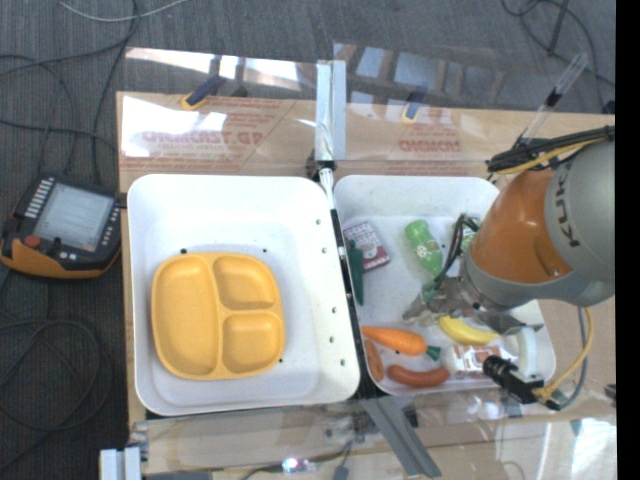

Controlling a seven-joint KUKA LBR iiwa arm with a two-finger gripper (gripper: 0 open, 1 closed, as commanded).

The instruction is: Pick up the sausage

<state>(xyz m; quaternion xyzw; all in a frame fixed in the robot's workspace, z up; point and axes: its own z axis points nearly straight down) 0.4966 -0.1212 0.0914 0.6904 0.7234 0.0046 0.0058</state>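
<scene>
Wooden desk bearing two shallow white plastic bins: left bin with a yellow three-compartment plastic tray, right bin crowded with toy food. Grey arm with orange band low over the right bin's middle; jaws' state impossible to tell. Small reddish-brown toy sausage against the near wall, just below the orange toy carrot, left of the yellow toy banana. Best approached squarely from above, straddling the short axis, clear of carrot and wall.
</scene>
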